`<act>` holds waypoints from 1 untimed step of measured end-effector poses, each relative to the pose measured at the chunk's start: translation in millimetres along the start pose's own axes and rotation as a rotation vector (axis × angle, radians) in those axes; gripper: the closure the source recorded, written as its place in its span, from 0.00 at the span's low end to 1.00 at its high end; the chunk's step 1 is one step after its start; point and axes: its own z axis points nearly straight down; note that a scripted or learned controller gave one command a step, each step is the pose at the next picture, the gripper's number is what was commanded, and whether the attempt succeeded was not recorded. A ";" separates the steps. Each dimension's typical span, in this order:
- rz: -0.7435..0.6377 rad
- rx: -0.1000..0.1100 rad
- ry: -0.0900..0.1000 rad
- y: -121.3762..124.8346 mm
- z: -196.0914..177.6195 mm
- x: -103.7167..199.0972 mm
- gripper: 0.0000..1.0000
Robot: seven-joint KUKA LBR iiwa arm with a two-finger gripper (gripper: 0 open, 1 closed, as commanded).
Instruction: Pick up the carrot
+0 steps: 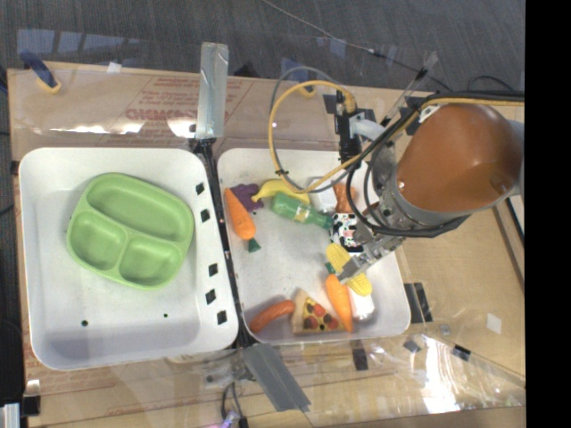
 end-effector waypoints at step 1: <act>0.072 -0.005 -0.004 31.1 63.3 -18.4 1.00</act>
